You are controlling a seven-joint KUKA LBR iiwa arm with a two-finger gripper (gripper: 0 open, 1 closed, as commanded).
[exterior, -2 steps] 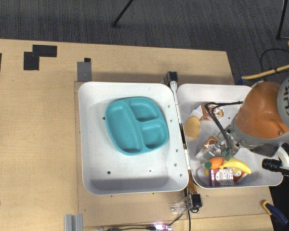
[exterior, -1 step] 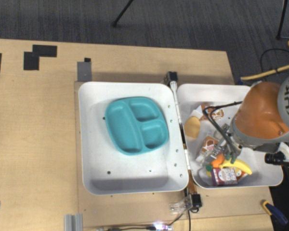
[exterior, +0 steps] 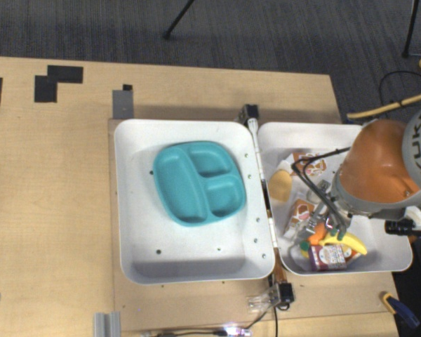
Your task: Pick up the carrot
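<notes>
**Pincer low over right bin clutter; finger state undetermined**

The pincer (exterior: 321, 225) stood low in the right bin (exterior: 379, 258), among packed items near the bin's front. Whether it was open, closed or gripping anything could not be told; the wrist and cabling covered it.

The bench (exterior: 49, 209) was a pale, matt wooden board. The left bin (exterior: 133, 258) was a shallow white tray with rounded corners and smooth walls, and it held a teal divided plate (exterior: 198, 182), glossy plastic, with three compartments. The arm (exterior: 379, 163) entered from the right, its orange band rounded and smooth, with black cable looping off the wrist.

In the right bin lay printed snack packets (exterior: 302, 213), a tan rounded item (exterior: 281, 184), a yellow banana (exterior: 351, 244) and a red-labelled pouch (exterior: 330, 257).

The carrot (exterior: 318, 229) sat just beside the pincer, near the banana. Only a small orange portion was visible; its long axis and pointing direction could not be determined.
</notes>
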